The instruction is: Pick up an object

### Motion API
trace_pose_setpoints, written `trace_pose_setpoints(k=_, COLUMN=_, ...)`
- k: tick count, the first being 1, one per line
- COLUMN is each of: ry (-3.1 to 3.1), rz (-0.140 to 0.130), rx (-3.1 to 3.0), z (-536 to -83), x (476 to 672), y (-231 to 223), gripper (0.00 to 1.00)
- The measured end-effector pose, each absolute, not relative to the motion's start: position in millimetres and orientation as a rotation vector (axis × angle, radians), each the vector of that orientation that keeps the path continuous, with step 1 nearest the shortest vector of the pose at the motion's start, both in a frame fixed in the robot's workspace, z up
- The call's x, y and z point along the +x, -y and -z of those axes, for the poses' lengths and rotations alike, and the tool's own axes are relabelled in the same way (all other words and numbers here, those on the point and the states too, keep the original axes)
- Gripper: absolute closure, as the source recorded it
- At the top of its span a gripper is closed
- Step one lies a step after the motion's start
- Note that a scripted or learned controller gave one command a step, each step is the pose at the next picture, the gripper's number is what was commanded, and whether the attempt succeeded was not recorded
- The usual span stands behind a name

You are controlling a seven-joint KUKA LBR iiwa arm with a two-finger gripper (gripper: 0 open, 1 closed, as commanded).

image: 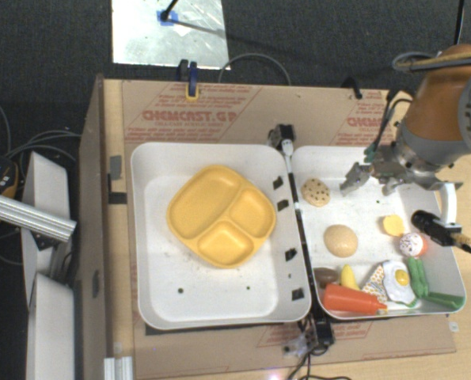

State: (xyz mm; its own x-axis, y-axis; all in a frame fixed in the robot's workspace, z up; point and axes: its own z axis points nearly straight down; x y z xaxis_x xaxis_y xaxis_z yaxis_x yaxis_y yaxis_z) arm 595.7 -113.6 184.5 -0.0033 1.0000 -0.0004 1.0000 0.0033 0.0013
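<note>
My gripper (373,182) hovers over the back of the right bin (457,287), its two fingers spread open with nothing between them. A speckled cookie (316,191) lies to its left, close to the divider. Below it sit a beige egg-shaped piece (340,240) and a small yellow piece (393,226). Along the bin's front lie a red and white ball (411,245), a fried egg (396,279), a green bean pod (422,282), a small yellow fruit (348,276), a brown piece (324,275) and an orange carrot (352,299).
The left bin (152,291) holds a yellow divided plate (221,214). A black fitting (434,228) juts in at the right bin's right rim. The grey arm with its orange band (445,101) comes in from the upper right. Black clips (285,204) line the divider.
</note>
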Motion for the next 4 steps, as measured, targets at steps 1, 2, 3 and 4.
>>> trace_pose_setpoints(k=1, ry=-2.217, rz=0.006, rx=2.228, z=-137, x=557.5, y=175, gripper=0.00)
trace_pose_setpoints(k=2, ry=-2.235, rz=-0.001, rx=2.213, z=-81, x=562.9, y=97, gripper=0.00)
trace_pose_setpoints(k=3, ry=-2.227, rz=-0.020, rx=2.200, z=-192, x=615.9, y=45, gripper=0.00)
trace_pose_setpoints(k=4, ry=-2.218, rz=0.000, rx=2.225, z=-82, x=619.7, y=98, gripper=0.00)
